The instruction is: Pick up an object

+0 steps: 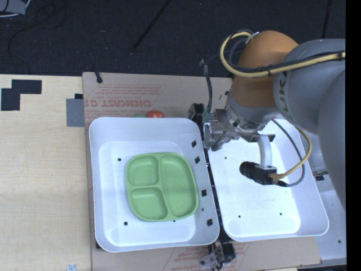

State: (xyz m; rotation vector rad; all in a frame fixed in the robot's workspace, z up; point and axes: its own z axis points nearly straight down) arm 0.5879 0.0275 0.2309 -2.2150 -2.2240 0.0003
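A light green plate (162, 186) with three compartments lies flat in the left bin (107, 151). My gripper (215, 134) hangs below the orange band of the arm, at the far left corner of the right bin (304, 219), close to the divider between the bins. It is to the upper right of the plate and apart from it. The arm's body hides the gripper's tips.
A small red round object (154, 114) sits just behind the left bin's far rim on the cardboard. A black cylindrical piece (255, 171) on a yellow cable hangs from the arm over the right bin's floor. Black clips line the divider.
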